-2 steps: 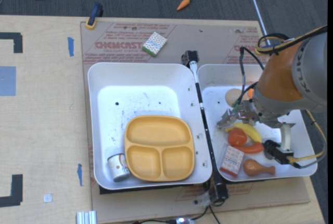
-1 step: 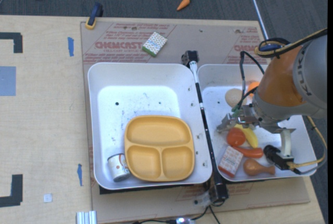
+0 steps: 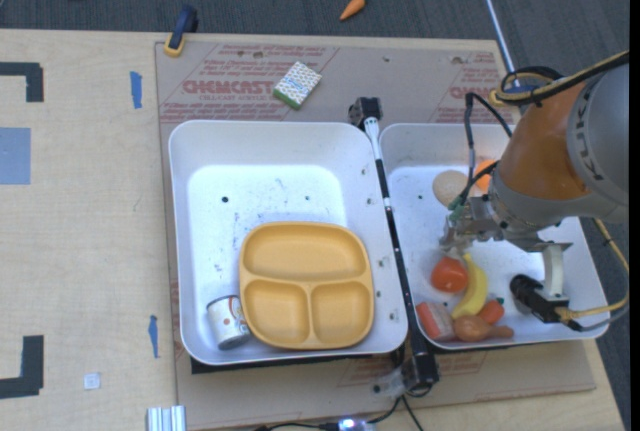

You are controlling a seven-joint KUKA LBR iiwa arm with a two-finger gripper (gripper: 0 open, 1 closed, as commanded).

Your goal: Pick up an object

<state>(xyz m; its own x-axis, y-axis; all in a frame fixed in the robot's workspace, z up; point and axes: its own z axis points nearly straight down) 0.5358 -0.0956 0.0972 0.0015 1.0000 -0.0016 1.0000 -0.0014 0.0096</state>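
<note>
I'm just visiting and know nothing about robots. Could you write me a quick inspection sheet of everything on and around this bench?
Surface: wooden bench with a cardboard sheet under two white bins.
Job's things: right bin holds a banana, a red tomato-like piece, other toy foods; left bin holds a yellow divided plate and a small can.
Clutter: green patterned box on the cardboard; toy carrot on the floor.
Hand: the hand is low over the right bin's food; grip unclear.
Cables: black cables along the arm.
Surroundings: dark carpet.
</note>
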